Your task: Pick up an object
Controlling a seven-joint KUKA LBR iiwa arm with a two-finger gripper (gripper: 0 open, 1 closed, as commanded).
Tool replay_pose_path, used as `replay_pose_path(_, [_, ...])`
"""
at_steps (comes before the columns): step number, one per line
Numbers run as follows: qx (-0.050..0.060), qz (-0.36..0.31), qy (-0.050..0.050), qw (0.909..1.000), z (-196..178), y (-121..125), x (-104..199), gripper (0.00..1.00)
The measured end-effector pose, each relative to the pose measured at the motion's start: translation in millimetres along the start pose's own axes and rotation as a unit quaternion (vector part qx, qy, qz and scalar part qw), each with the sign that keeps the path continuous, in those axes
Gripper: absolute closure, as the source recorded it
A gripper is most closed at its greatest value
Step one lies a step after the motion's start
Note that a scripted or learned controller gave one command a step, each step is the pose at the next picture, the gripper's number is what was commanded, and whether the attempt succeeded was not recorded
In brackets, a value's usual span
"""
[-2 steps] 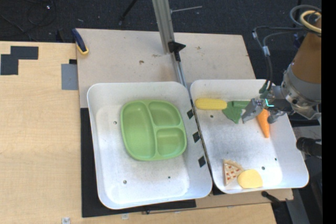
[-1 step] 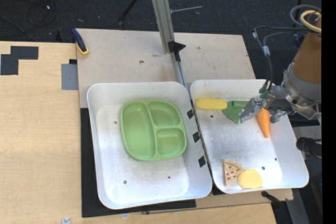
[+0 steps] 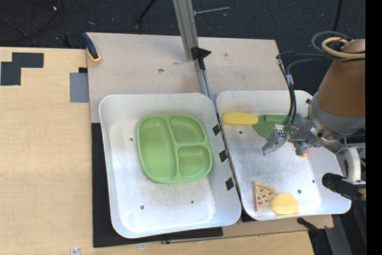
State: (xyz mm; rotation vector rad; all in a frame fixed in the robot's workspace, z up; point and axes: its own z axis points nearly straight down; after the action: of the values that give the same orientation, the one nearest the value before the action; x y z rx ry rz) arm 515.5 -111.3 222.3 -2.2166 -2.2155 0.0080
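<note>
Nearest me, at the lower edge of the right bin (image 3: 310, 203), lie a pizza-slice toy (image 3: 262, 194) and a yellow lump (image 3: 284, 204), touching each other. Higher in that bin, toward the frame's centre right, a toy corn cob (image 3: 239, 119) with a green husk (image 3: 271, 122) rests just beside the gripper (image 3: 276, 143), which hangs low over the bin floor; I cannot tell how its pincer stands from this angle. The left bin (image 3: 119, 188) holds a green divided plate (image 3: 175, 147). I judge this the approach step: nothing is visibly held, and my next move would be to centre over the corn and descend.
</note>
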Motion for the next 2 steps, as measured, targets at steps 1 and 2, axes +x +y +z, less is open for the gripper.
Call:
replay_pose_path(1, [0.0,0.0,0.0,1.0,61,3,-7,0.0])
replay_pose_path(2, [0.0,0.0,0.0,1.0,123,3,-13,0.0])
